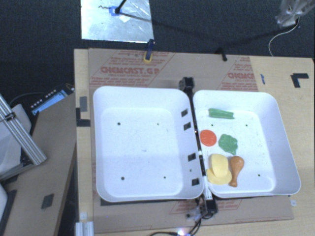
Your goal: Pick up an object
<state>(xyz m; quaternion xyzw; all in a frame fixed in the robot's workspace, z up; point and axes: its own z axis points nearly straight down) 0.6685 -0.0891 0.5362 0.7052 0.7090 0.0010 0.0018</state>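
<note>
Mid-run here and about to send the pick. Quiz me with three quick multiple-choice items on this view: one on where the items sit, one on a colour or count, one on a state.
1. Which bin holds the items?
A. the left bin
B. the right bin
C. both bins

2. What colour is the round flat disc?
A. blue
B. red-orange
C. white

3. How does the brown drumstick lie relative to the yellow piece?
A. right beside it, at its right edge
B. in the other bin
C. far off in the opposite corner

Answers: 1 B, since all five pieces lie in the right bin. 2 B, the disc is red-orange. 3 A, the drumstick lies against the right edge of the yellow piece.
</note>
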